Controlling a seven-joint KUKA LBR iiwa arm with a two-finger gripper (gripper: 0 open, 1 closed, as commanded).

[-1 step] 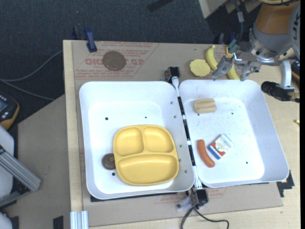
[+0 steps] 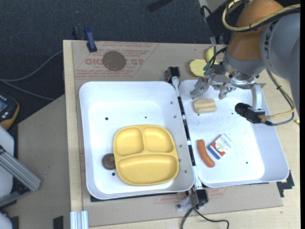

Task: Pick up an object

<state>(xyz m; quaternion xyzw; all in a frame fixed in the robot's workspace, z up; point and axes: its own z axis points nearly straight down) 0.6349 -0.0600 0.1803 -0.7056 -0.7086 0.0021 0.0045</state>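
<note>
Bun [image 2: 205, 106] near right bin [image 2: 267, 171] back rim, jaws [image 2: 210, 87] just above

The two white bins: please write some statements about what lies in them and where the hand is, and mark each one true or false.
1. The yellow divided plate lies in the left bin. True.
2. The orange sausage lies on the plate. False: it lies in the right bin, near the red, white and blue packet.
3. The hand is above the right bin's far end. True.
4. The tan block is between the hand's fingers. False: it lies on the bin floor.
</note>
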